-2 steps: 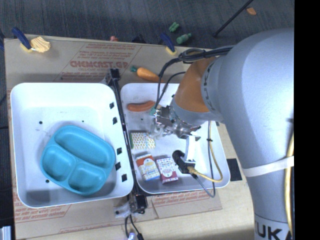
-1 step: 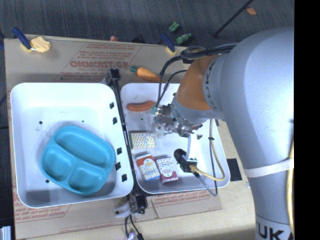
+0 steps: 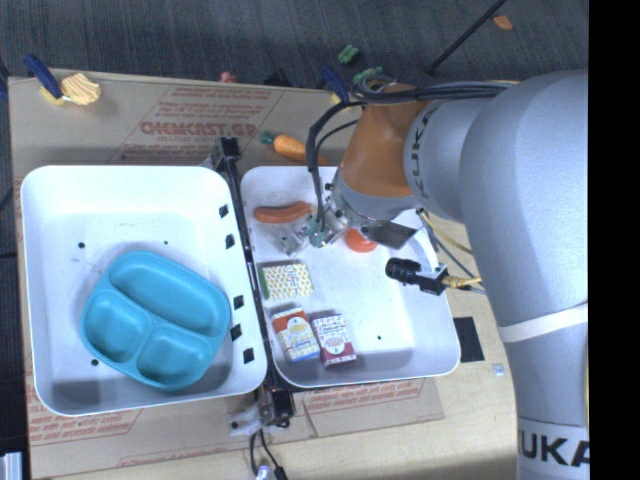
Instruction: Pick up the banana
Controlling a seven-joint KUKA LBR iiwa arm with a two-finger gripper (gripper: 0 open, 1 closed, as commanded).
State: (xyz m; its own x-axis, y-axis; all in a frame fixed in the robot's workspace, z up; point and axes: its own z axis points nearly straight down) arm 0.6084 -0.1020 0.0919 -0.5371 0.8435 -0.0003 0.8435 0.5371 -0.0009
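— Where's the banana?
— Hard to say. A yellow item [image 3: 80, 90] lies at the bench's [image 3: 180, 118] far-left corner, outside both bins.
— And the gripper [image 3: 316, 234]?
— Low near the right bin's [image 3: 400, 320] far-left corner, just beside a sausage [image 3: 283, 212] — clenched or released, I cannot tell.
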